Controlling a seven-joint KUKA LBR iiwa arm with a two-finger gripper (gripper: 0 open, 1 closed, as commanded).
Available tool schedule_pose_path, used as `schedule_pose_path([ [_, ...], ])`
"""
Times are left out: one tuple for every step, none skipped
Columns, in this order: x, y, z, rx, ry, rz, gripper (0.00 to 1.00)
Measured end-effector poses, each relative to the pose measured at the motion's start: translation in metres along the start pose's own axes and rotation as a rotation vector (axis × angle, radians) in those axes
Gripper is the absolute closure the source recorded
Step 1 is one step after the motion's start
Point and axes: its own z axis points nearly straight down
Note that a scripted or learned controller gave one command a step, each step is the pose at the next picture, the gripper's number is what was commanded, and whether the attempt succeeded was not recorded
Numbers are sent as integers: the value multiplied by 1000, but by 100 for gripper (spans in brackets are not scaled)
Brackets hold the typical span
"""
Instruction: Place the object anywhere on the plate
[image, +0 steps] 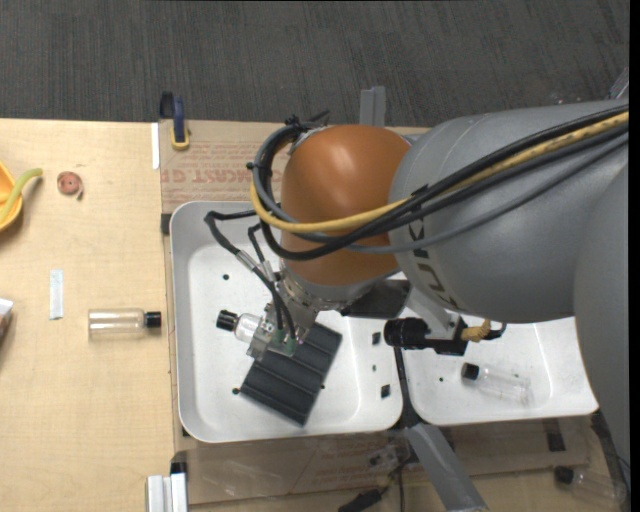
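Note:
A small clear bottle with a black cap (238, 324) lies in the left white bin (200, 400), at its left-middle. My gripper (288, 378) shows as a black ribbed block low over the same bin, just right of and below that bottle. The bottle's right end touches or slips under the wrist's small circuit board (275, 340); which one, I cannot tell. The orange band (340, 200) and the grey arm cover the back of the left bin and much of the right bin.
A second clear bottle (495, 382) lies in the right bin (560, 400). On the wooden bench to the left lie another clear bottle with a black cap (122, 320), a small white strip (56, 295), a pink disc (68, 183) and an orange-yellow item (8, 195) at the edge.

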Motion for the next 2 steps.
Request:
schedule_pose_path([
  [6,10,141,0,0,3,100],
  [5,8,133,2,1,10,100],
])
